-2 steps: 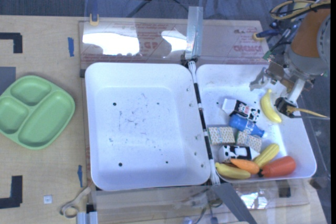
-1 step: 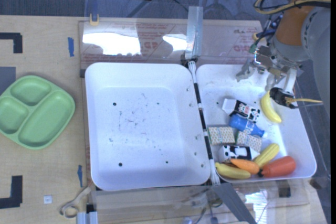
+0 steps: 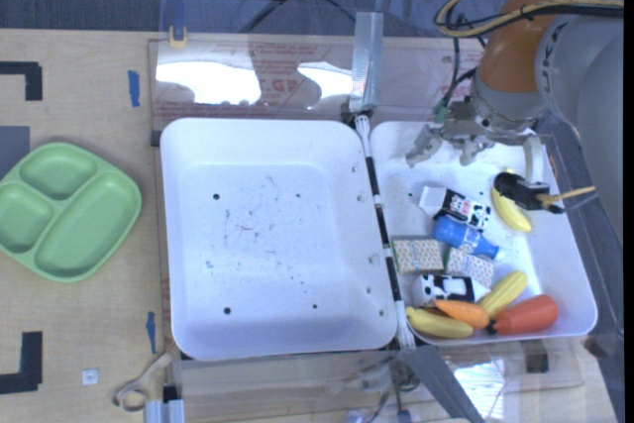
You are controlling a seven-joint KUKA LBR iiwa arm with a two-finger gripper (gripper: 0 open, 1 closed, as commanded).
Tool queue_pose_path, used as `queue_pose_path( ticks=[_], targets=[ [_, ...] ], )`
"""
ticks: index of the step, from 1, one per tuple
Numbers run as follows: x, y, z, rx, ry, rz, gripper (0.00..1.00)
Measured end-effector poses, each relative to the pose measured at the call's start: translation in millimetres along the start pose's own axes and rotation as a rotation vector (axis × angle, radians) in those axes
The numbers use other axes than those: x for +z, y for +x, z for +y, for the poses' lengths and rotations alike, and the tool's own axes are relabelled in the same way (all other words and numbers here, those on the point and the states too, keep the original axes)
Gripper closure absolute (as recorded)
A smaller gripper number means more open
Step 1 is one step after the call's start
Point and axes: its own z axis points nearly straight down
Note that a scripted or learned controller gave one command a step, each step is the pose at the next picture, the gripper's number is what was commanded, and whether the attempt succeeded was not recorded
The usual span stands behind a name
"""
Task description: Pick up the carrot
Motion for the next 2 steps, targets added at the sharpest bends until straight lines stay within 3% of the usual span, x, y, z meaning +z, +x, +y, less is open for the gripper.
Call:
queue_pose_path(
  ticks=[2],
  targets=[
    [0.0,-0.1,0.0,0.0,0.0,0.0,0.0]
  ],
)
